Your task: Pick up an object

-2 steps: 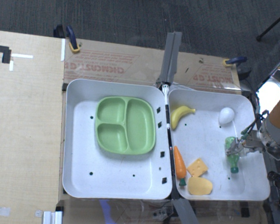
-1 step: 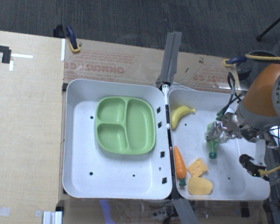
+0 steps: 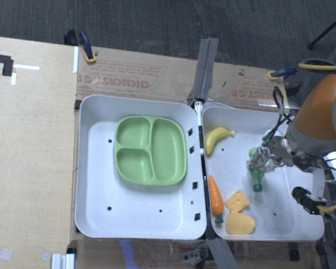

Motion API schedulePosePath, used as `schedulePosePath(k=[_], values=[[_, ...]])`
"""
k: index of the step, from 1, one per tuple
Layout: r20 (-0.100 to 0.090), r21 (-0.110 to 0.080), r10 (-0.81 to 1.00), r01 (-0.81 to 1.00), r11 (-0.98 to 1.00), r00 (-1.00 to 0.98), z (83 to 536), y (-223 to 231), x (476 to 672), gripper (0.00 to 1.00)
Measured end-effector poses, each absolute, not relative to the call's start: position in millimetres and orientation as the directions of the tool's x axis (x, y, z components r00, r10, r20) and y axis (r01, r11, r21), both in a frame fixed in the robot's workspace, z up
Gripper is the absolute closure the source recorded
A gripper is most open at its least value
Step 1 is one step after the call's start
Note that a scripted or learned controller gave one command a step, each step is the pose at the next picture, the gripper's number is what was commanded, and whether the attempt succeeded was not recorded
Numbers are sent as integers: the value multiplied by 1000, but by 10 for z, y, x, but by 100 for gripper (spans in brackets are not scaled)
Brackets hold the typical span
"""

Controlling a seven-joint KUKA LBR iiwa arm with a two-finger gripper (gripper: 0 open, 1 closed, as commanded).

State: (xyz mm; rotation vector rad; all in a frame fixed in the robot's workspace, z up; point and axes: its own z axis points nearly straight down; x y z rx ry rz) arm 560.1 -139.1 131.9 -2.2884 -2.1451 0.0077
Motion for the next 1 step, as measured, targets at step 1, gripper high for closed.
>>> schedulePosePath(k=[1], values=[[-1, -5, 1000, 1000, -9, 9, 1886, -728, 5992, 100]])
